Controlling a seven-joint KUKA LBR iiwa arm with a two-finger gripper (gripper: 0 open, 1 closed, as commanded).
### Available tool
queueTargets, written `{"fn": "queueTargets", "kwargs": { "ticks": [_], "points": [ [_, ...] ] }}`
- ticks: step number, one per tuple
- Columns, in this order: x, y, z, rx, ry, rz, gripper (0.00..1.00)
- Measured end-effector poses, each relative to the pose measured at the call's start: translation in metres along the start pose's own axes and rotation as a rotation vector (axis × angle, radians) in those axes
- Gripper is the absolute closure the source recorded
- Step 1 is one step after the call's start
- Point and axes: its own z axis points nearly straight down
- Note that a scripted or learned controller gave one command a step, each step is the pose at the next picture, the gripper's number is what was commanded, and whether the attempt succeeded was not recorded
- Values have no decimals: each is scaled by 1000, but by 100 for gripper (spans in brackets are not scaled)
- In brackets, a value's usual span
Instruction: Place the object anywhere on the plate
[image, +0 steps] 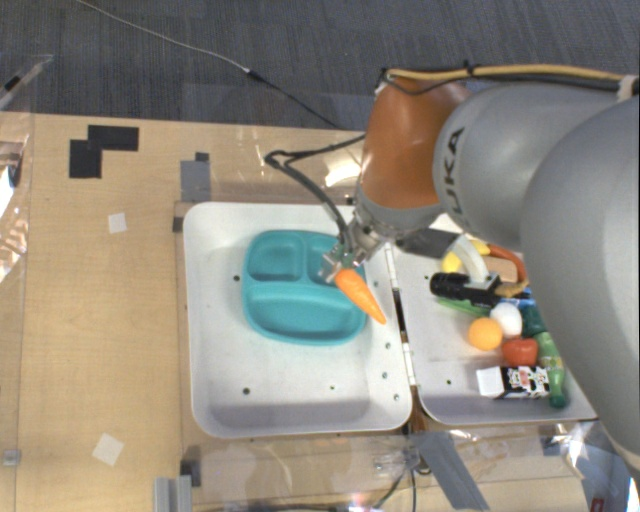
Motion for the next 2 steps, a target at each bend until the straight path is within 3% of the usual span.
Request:
{"fn": "queueTargets", "kwargs": {
  "ticks": [1,2],
  "points": [
    [-2,-1,0,1,-2,3,0],
    [-57,-57,-1,1,-3,-273,0]
  ]
}}
